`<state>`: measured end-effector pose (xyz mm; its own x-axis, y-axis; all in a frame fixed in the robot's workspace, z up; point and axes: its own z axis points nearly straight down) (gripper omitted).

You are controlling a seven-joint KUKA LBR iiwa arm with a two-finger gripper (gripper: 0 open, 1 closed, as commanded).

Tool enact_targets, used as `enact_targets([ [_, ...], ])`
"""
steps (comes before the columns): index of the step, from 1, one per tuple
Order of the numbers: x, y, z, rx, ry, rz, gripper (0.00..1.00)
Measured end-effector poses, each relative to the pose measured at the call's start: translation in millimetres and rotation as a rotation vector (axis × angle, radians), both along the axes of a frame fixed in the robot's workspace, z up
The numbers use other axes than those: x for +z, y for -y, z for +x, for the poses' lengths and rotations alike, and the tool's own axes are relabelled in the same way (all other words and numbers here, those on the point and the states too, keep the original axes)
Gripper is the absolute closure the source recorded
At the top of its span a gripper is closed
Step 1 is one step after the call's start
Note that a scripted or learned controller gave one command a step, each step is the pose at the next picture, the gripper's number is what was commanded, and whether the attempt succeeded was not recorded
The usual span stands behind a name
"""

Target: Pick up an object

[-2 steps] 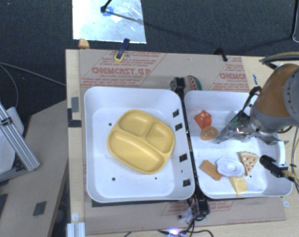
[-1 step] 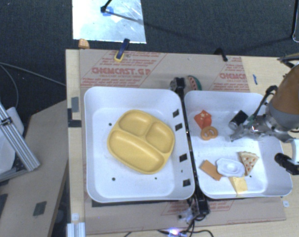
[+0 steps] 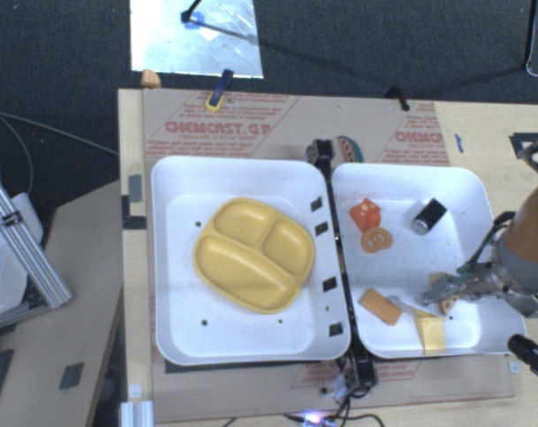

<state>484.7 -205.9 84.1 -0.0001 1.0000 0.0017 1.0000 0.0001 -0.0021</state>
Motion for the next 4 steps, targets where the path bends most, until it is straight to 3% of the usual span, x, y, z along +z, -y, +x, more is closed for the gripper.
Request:
enact_targets([
  [2, 1.4, -71.8, 121.2, 0.008, 0.009, -0.003, 0.00],
  [3, 9.3, -29.2, 137.6, 0.001, 0.007, -0.003, 0.00],
  [4, 21.3, 1.3, 172.2, 0.005, 0.009, -0.004, 0.00],
])
